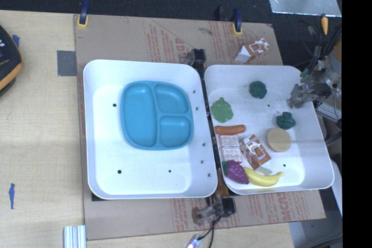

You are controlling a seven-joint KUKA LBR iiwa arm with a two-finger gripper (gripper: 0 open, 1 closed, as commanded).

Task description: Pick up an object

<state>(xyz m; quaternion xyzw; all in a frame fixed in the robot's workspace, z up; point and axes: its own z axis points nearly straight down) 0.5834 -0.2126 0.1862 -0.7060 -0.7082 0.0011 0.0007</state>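
A yellow banana (263,178) lay at the near edge of the right bin (317,174), beside one purple grape bunch (235,171). Behind them sat two printed snack packets (243,148) (their lettering too small to read), one sausage (230,130), one tan round (278,140), one pale green piece (221,109) and two dark green lumps (258,89). A third packet (252,50) lay on the cardboard (145,38), whose red print was illegible. The left bin (104,177) held one blue divided plate (156,115). The hand (299,94) hovered over the right bin's far edge; its opening could not be told, and nothing showed in its grip.
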